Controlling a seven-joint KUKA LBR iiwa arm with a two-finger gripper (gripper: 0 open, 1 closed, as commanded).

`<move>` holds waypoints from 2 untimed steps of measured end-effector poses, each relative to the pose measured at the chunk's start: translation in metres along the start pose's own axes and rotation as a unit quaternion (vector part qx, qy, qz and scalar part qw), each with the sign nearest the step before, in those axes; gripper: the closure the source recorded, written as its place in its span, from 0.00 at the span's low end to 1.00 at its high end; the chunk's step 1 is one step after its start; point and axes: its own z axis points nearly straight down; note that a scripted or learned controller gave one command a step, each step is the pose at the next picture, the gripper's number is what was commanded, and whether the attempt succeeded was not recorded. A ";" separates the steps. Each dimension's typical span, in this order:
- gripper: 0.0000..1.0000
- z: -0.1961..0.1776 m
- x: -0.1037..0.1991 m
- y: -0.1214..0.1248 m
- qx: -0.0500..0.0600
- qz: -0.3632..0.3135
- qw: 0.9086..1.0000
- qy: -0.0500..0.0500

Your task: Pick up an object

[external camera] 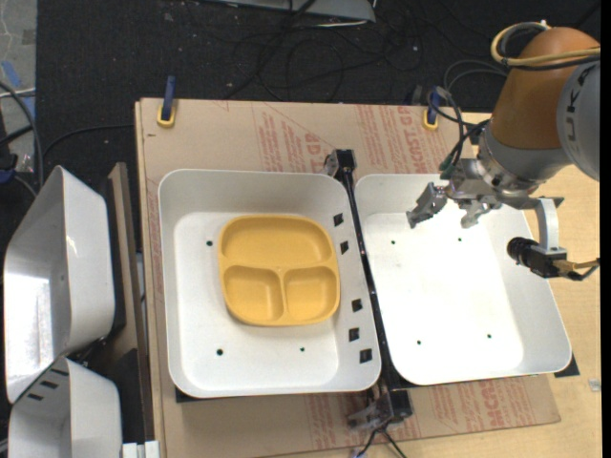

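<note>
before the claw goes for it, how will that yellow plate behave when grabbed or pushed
The plate looks like rigid moulded plastic, so probably stiff and light. Lying flat in the left bin, it will likely slide, not roll or tip. Its low rounded rim and glossy surface may be slippery; the claw hangs open over the right bin.

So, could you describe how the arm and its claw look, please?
The arm is grey with a rounded orange band above the wrist. A yellowish cable loops over the orange part, and dark cables run near the wrist. Dark letters mark the grey shell. The claw is small, metallic grey, with two thin fingers.
</note>
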 end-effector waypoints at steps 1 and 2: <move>0.00 -0.008 0.000 0.003 -0.007 -0.001 1.000 -0.001; 0.00 0.053 -0.006 0.006 -0.005 0.001 1.000 -0.001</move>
